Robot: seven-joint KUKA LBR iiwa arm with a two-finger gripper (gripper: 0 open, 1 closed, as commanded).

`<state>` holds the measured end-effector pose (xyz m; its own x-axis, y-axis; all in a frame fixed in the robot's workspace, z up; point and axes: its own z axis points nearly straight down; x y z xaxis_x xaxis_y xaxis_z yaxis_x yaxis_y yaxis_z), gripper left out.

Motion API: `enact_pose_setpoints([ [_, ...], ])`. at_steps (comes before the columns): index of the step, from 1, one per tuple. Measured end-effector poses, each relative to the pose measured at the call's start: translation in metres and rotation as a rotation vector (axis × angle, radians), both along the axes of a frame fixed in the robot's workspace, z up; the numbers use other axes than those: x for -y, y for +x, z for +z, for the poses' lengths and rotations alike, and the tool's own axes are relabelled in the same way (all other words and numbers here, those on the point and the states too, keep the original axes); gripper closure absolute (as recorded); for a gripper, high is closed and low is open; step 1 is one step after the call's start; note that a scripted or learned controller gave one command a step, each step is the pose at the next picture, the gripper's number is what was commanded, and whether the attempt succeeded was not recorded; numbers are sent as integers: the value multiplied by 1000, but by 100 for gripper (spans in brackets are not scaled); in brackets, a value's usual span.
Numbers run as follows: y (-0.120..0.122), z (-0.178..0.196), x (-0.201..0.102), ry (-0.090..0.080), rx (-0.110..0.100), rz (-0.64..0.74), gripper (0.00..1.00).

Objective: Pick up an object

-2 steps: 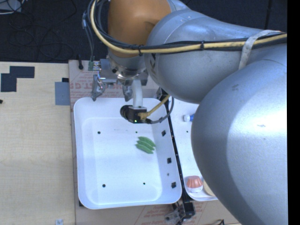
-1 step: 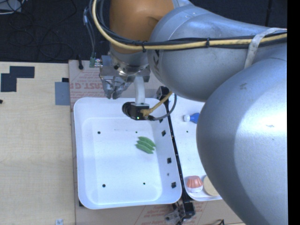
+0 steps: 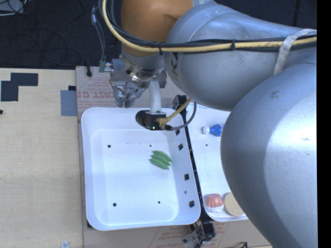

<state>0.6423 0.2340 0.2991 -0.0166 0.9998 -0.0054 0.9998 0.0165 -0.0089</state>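
Since the task names no particular object, the likeliest candidate is the green pod-like item (image 3: 161, 159) lying alone on the floor of the left bin (image 3: 98, 190), a little right of centre and well apart from every wall. It looks like a small toy vegetable, perhaps two pea pods side by side, so I judge it light, fairly stiff and smooth enough to slip; a hold across its narrow width near the middle would suit it best. Its low, flat profile means the fingers must come down nearly to the bin floor. Near the bin's far rim, and well apart from the green item, the gripper (image 3: 125, 98) hangs below the orange band (image 3: 150, 14); its grey fingers appear close together with nothing visible between them, though their spread is hard to judge at this angle. In the right bin (image 3: 206, 161) a blue-and-white object (image 3: 213, 130) lies near the far end, and a pink-and-white round piece (image 3: 214, 203) sits touching a tan disc (image 3: 234, 205) at the near end. Reddish printed letters show on the cardboard (image 3: 95, 93) behind the bins, reversed and partly hidden, so they cannot be read with confidence
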Motion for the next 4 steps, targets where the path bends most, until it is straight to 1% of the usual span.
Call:
enact_pose_setpoints([
  [1, -51, -49, -5, 2, -2, -13, 100],
  [2, -74, -92, -8, 2, -1, -17, 100],
  [3, -72, -89, -8, 4, 4, -19, 0],
  [4, -72, -89, -8, 4, 4, -19, 0],
])
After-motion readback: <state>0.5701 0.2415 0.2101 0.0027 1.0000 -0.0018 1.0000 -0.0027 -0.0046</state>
